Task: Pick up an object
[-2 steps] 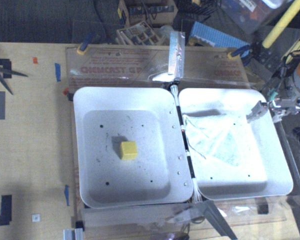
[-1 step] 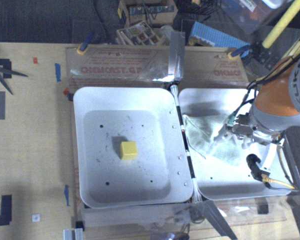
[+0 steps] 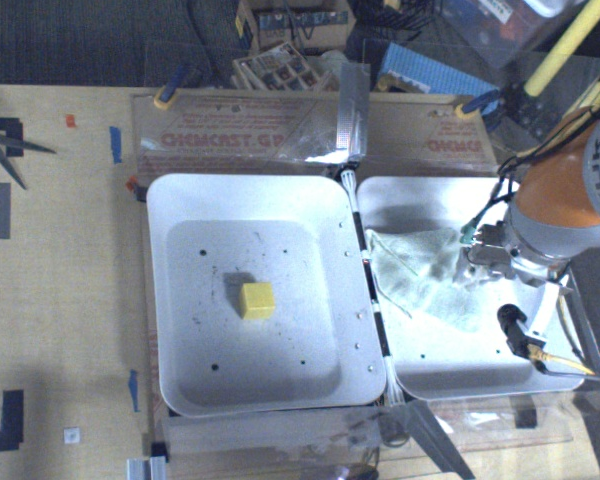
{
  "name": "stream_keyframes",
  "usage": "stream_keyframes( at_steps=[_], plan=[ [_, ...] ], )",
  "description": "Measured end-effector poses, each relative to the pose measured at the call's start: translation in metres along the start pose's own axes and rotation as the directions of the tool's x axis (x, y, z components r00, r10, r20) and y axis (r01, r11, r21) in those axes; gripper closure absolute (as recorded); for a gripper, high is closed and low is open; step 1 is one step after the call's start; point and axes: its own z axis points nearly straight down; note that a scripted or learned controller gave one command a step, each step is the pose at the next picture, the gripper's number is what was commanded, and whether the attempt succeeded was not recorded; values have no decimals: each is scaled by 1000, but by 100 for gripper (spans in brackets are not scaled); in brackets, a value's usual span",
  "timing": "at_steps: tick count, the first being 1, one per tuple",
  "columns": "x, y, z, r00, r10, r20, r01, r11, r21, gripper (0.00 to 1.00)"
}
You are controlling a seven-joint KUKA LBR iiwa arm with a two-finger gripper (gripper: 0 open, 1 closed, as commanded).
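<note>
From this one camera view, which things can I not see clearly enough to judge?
- Gripper: the arm's wrist covers it from above, so the fingers' state is hidden.
- Pale crumpled thing in the right bin: washed out against white, material unclear.
- Yellow block in the left bin: too small for surface detail.

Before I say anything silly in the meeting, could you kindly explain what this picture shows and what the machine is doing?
One camera fixed above a bench looks down at a slant. The grey machine with an orange band entering from the right is a robot arm; its job is to pick something up. Two shallow white bins sit side by side. The left bin holds a small yellow block. The right bin holds a crumpled pale cloth, and the arm's gripper hangs over that bin beside the cloth. I cannot see anything held between its fingers.
</note>
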Motion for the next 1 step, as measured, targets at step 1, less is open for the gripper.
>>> stream_keyframes(
  at_steps=[1],
  plan=[
    [57,13,-89,961,275,1,-275,961,1,100]
  ],
)
